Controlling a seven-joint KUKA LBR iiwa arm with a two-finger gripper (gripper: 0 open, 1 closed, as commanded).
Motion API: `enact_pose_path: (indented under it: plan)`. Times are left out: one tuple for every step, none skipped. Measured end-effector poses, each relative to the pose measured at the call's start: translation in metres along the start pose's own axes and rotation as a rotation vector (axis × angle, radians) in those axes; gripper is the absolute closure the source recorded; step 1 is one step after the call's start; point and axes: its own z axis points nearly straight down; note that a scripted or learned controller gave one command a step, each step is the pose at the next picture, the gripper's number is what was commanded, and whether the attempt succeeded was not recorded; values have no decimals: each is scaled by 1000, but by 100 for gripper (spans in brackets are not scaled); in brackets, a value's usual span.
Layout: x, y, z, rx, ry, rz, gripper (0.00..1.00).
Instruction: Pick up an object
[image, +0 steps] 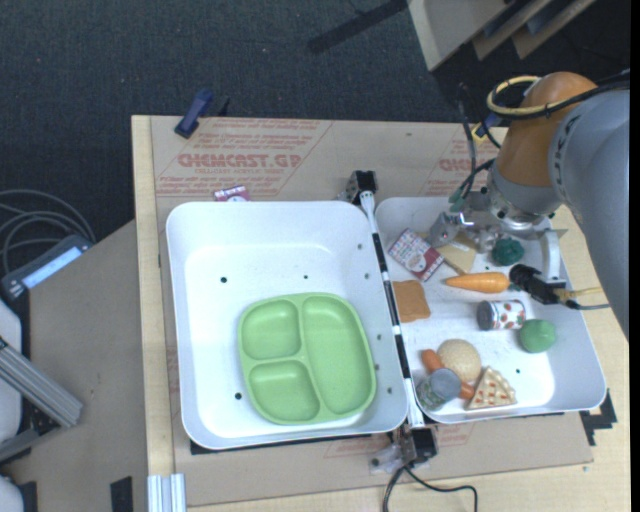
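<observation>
My gripper (487, 232) is low over the far end of the right bin (575, 372), under the orange-banded wrist (527, 150). A dark teal object (508, 249) lies right beneath it, partly hidden by the gripper body. Just nearer the camera lie a carrot (478, 283) and a pale yellow wedge (458, 259). A red-and-white packet (415, 252) sits to the gripper's left. Whether anything is between the fingers cannot be seen.
The right bin also holds a brown toast square (410, 299), a small can (500, 315), a green ball (537, 335), a bread roll (459, 354), a tin (437, 388) and a pizza slice (490, 390). The left bin (200, 260) holds a green divided plate (303, 357).
</observation>
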Motion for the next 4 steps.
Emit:
enact_pose_path:
  plan:
    - [-73, -81, 1, 3, 1, 0, 0]
    - [-38, -120, 1, 3, 2, 0, 0]
    - [-32, -168, 1, 2, 1, 1, 0]
    - [-4, -74, -34, -1, 1, -1, 0]
